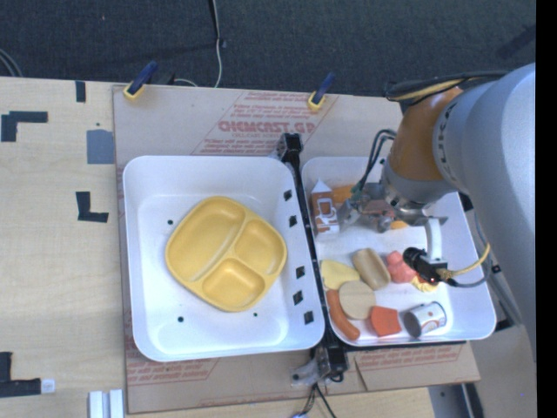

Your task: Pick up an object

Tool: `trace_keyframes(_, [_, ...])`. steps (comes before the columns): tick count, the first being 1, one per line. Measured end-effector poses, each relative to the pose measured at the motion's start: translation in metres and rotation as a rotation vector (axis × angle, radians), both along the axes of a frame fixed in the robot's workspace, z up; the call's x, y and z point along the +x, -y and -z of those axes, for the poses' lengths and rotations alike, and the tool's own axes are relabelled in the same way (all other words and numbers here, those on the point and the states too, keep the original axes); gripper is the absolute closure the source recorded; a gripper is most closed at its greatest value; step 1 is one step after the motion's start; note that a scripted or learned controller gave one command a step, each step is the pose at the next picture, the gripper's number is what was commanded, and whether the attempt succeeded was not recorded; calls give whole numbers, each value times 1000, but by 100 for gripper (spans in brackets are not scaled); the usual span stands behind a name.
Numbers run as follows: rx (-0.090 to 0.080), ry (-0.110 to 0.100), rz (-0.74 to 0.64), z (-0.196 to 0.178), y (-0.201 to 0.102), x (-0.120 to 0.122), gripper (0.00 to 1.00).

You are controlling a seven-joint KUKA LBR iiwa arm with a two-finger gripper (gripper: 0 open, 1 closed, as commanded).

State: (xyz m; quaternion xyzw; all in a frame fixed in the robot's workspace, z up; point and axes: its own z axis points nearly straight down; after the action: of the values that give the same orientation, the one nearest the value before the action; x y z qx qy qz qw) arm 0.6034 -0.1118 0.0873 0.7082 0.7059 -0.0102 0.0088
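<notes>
Right bin (477, 320), lower frame: hot dog bun (372, 267) lies just below-left of pincer (379, 213), long axis diagonal. Pincer hovers mid-bin beside small carton (324, 209); can't tell open or closed. Yellow tray (226, 252) left bin.

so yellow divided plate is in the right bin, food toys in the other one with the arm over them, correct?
Not quite: the camera view shows the yellow divided plate in the left bin, alone. The rest holds: the food toys lie in the other bin, the right bin, and the arm is over them, with the gripper low at that bin's far end.
</notes>
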Motion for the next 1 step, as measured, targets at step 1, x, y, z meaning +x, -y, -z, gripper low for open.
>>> trace_keyframes(1, [6, 15, 13, -1, 1, -84, 0])
